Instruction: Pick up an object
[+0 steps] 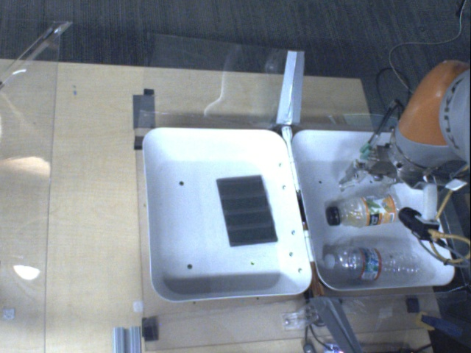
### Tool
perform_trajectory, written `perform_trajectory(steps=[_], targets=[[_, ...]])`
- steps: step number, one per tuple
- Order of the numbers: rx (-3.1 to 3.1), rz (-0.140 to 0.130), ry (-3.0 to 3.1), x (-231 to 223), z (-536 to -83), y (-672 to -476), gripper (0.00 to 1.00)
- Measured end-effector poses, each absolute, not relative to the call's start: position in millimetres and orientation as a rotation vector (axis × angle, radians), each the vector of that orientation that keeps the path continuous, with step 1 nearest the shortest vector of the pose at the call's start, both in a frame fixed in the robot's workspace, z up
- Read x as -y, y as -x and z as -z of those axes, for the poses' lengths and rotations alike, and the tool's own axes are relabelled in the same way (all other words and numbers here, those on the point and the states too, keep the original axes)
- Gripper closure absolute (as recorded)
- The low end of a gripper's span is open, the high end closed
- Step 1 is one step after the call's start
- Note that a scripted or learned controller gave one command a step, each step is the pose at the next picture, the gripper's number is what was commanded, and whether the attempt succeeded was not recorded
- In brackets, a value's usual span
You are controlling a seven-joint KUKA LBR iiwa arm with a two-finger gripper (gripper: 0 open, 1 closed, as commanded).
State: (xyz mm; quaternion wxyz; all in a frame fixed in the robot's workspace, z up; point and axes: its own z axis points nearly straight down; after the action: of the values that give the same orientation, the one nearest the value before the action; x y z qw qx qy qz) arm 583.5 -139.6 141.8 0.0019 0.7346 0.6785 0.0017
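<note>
In the right bin (316,160) lie two plastic bottles on their sides. One has a black cap and yellowish contents (362,213). The other is a clear bottle with a red and blue label (374,263), near the bin's front wall. My gripper (368,181) hangs over the right bin's far half, just behind the yellowish bottle, open with nothing between its fingers. A black ridged rectangular pad (246,210) lies flat in the middle of the left bin (169,197).
The grey arm with its orange band (434,116) comes in over the right bin's far right corner. Cables (430,234) trail along that bin's right rim. A metal post (291,87) stands behind the gap between the bins.
</note>
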Motion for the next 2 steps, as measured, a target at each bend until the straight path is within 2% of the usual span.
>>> perform_trajectory(steps=[1,2], targets=[[-2.266,-0.012,-2.162,153,-89,-558.4,0.00],[-2.231,-0.011,-2.189,197,-90,-497.4,0.00]])
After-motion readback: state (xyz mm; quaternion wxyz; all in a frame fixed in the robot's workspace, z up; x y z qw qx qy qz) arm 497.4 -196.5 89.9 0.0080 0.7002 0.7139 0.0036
